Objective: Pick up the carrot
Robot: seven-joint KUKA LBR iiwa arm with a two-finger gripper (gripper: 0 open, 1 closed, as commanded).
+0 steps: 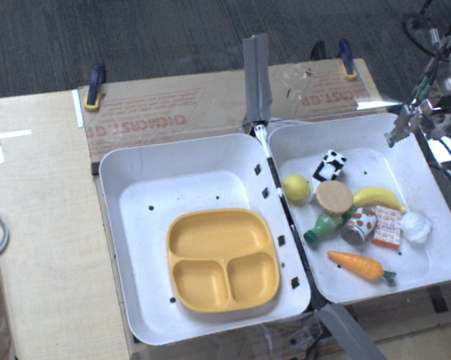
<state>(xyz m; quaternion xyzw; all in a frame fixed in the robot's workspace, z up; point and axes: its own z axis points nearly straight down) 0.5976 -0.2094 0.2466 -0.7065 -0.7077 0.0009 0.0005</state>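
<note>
Nearest us, the carrot lies free at the front of the right bin, green tip pointing right. We judge the pick not yet begun: the gripper hangs at the bin's far right corner, and we cannot tell how its jaws stand. Next it must cross and descend over the carrot. A can and a red carton crowd just behind it; the yellow tray sits in the left bin.
</note>
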